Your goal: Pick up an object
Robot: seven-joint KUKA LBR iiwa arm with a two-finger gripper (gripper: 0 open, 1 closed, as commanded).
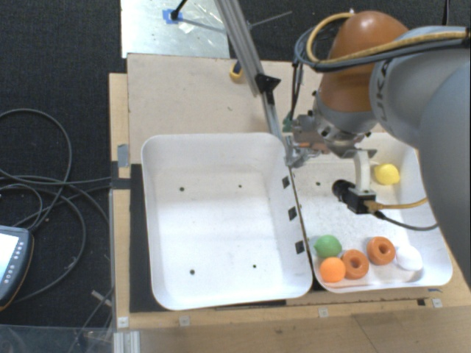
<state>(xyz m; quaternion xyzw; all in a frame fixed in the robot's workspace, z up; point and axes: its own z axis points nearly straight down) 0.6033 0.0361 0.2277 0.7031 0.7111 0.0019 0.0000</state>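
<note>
Hovering over the right bin's (327, 208) far corner, the gripper (297, 151): spread or closed, can't tell. Green ball (328, 245) sits near the front rim, probably light, soft, prone to roll; pinch across its middle.

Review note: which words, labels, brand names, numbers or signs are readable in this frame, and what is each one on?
No text in this view can be read.
Handheld device at the left edge: its screen is lit, but too small and blurred to read.
Black squares on the right wall of the left bin: plain marks, no characters.
</note>
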